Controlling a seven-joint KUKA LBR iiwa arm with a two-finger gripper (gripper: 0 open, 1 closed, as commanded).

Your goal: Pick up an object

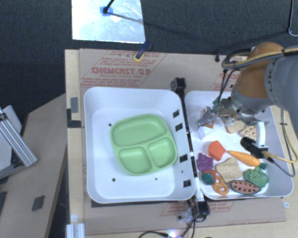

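White bins sit side by side on a cardboard sheet (120,68) with red printing. Left bin (100,114): contains one green divided plate (141,144), three compartments, lying flat near the bin's centre. Right bin (192,107): contains the pickable toy food pieces, grouped in its near half.

Gripper (207,118): positioned over the far-left part of the right bin, close to the wall shared with the left bin. The grey arm reaches in from the right. Whether the gripper is open or closed cannot be determined from this view.

Object positions, right bin:
- orange block (216,149): nearest piece below the gripper, apart from it
- purple piece (205,161): just beside the orange block, by the left wall
- carrot (243,157): lying flat, right of the orange block
- bread slice (228,169): touching the carrot's near side
- pretzel (220,184): near-left corner
- watermelon slice (242,186): beside the pretzel
- broccoli (256,176): right of the bread slice
- triangular cracker (248,131): under the wrist
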